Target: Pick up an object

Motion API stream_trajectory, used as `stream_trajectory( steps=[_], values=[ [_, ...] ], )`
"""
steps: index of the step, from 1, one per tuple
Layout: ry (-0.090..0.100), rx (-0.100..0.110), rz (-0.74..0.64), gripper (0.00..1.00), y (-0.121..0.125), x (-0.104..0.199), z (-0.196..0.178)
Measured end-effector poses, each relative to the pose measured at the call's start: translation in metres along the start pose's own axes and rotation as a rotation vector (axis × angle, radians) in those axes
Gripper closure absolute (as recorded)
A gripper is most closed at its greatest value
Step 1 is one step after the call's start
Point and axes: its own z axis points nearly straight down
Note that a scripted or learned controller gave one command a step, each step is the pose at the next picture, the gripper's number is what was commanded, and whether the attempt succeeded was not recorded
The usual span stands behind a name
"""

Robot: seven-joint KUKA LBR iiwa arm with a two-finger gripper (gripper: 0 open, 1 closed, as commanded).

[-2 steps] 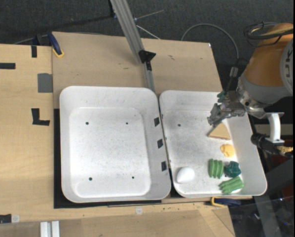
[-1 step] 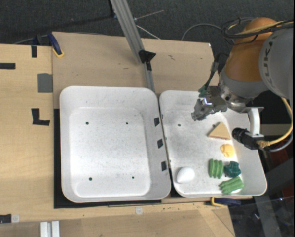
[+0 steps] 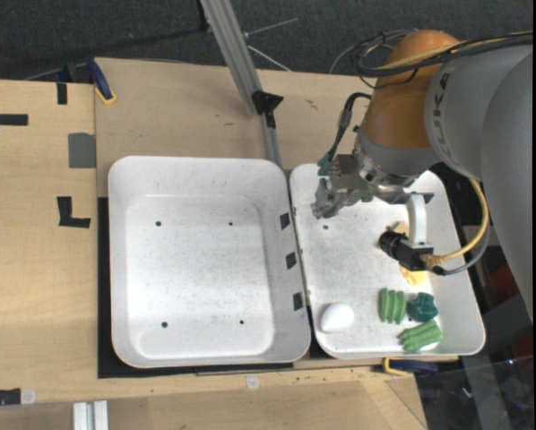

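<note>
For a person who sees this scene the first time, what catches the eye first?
First the big grey arm with an orange band, over the right white bin, its gripper near that bin's far left. Then the green ridged pieces and a white ball at its near edge.

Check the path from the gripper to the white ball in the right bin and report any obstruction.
Nothing visible blocks it. The gripper sits over the right bin near its top left; the white ball lies below it by the near edge, with bare floor between. The green pieces lie off to the right.
</note>
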Motion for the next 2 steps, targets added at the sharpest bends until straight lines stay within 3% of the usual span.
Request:
stream_trajectory(
  steps=[2],
  values=[
    [0.001,-0.002,-0.001,1.0,0.024,0.117,-0.001]
  ],
)
